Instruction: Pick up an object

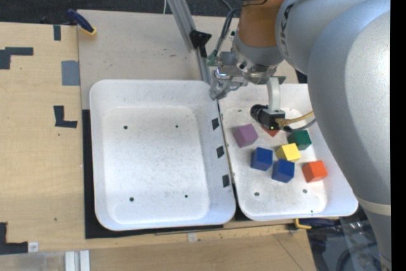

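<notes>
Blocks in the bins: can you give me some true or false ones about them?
1. All the colored blocks lie in the right-hand bin of the view. True.
2. The purple block sits on top of a blue block. False: it lies on the bin floor, apart from it.
3. A second blue block lies near the orange block. True.
4. The gripper holds the yellow block. False: the yellow block lies in the bin, beside the green block.

Blue-and-yellow clamp (81, 21) at upper left, on pale wooden bench (38, 168). Grey tape patch (70, 72) just below it; black tape marks (61, 117) toward the left edge. Slanted aluminium strut (177, 0) at top centre. Black mat (88, 174) under white left bin (104, 95).
</notes>
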Motion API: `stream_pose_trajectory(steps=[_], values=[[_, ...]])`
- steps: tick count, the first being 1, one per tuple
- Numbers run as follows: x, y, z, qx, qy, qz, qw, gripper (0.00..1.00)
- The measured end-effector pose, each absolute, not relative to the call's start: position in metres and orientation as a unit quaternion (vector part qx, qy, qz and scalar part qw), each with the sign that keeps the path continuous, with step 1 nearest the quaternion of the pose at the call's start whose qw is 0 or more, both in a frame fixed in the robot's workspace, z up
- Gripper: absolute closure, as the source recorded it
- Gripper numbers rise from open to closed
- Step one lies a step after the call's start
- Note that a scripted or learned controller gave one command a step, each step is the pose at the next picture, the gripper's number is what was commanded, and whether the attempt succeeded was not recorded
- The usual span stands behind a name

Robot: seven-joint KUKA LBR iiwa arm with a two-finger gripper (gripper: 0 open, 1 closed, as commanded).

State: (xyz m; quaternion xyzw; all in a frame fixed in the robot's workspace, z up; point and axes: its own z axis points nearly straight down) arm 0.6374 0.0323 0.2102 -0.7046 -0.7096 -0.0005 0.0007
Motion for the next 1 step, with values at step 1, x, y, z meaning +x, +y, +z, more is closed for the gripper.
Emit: stream_pose_trajectory(steps=[1], values=[[0.6478,0.0848,0.2096,-0.705,-0.709,-0.0002,0.001,1.00]])
